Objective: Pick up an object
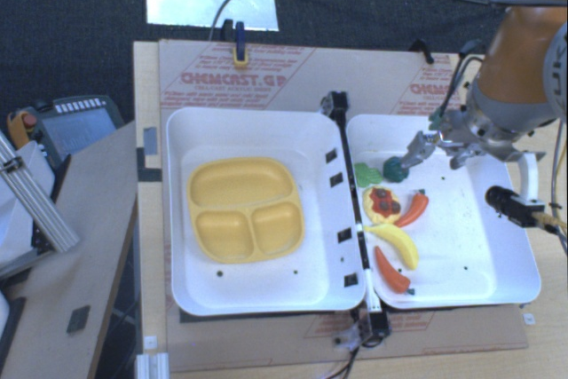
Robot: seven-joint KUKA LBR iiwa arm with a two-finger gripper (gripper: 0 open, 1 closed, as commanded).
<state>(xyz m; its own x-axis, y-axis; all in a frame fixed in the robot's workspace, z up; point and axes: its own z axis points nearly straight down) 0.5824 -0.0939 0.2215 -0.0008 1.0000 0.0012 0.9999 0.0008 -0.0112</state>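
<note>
Green toy sits at the gripper tip, perhaps touching.

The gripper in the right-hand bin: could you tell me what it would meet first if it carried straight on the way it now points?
Most likely the dark green toy, which lies right at the tip of the gripper, pointing down-left. Whether they already touch is unclear; depth is hard to judge.

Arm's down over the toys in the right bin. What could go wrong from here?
1. The toys lie bunched by the divider; the gripper may nudge neighbours or catch two.
2. It sits at the green piece, near the pile's edge; a grasp could slip off.
</note>
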